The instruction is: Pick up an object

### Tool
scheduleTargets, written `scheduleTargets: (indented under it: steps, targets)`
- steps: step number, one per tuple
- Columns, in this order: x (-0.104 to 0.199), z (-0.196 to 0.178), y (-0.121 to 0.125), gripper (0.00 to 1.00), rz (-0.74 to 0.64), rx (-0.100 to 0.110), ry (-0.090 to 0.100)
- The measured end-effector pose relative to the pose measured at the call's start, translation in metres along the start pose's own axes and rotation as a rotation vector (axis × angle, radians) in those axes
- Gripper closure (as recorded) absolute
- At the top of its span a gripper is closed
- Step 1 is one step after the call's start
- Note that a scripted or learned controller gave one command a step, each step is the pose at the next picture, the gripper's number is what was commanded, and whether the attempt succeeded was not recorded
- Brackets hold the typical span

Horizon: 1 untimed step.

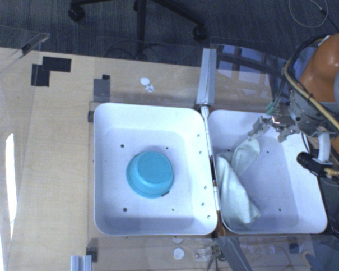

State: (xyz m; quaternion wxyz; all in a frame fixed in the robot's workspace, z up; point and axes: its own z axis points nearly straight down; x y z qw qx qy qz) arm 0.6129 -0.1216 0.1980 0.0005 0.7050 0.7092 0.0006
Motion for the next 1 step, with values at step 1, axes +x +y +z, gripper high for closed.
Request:
scheduleTargets:
  steps: [1]
  targets:
    - [0.0095, -0.0208, 0.0306, 0.00, 0.038, -0.004, -0.001]
